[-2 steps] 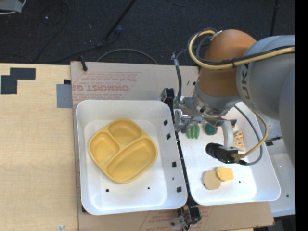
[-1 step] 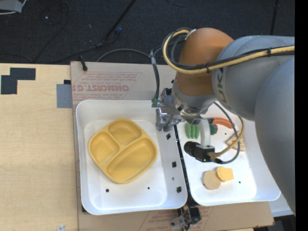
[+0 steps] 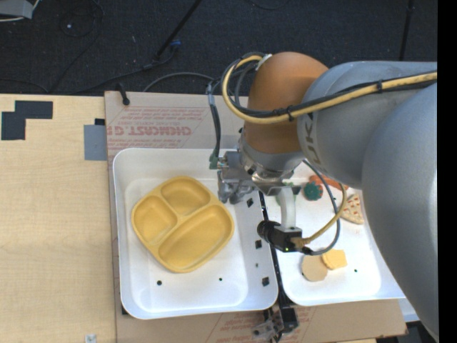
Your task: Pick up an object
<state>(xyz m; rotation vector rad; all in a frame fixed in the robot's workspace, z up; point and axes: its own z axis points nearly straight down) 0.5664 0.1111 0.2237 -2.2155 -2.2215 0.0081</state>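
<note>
A yellow three-compartment plate [image 3: 182, 224] lies in the left bin [image 3: 136, 291]. The right bin [image 3: 357, 284] holds a tan round piece [image 3: 312, 269] touching a yellow block [image 3: 334, 260], a pizza slice [image 3: 351, 209] and an orange-and-green toy [image 3: 313, 189]. My gripper [image 3: 237, 183] hangs under the orange-banded wrist, over the ridge between the two bins and just past the plate's far right rim. The wrist hides most of it. I see nothing held in it.
The big grey arm covers the far and right parts of the right bin. A cardboard sheet [image 3: 153, 127] lies under and behind the bins. The wooden bench [image 3: 50, 220] stretches off to the left.
</note>
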